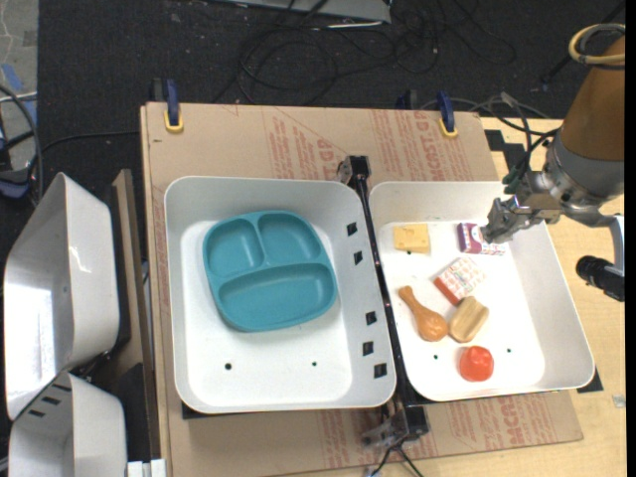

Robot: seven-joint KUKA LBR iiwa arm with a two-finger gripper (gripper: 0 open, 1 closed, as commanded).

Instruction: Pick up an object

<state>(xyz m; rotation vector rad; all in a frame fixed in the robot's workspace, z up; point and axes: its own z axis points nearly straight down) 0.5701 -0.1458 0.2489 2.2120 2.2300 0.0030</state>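
Note:
The right bin (556, 306) holds several small items: a yellow cheese wedge (412, 238), a purple and white packet (470, 238), a red and white box (460, 279), an orange drumstick (424, 314), a tan bread roll (469, 319) and a red tomato (476, 363). My gripper (494, 229) hangs at the bin's upper right, directly beside the purple packet's right edge. Nothing shows between its fingers.
The left bin (189, 296) holds a teal divided plate (268, 269). Black clips line the divider between the bins. White containers stand off the bench at the far left. The arm's orange band and grey wrist fill the upper right.

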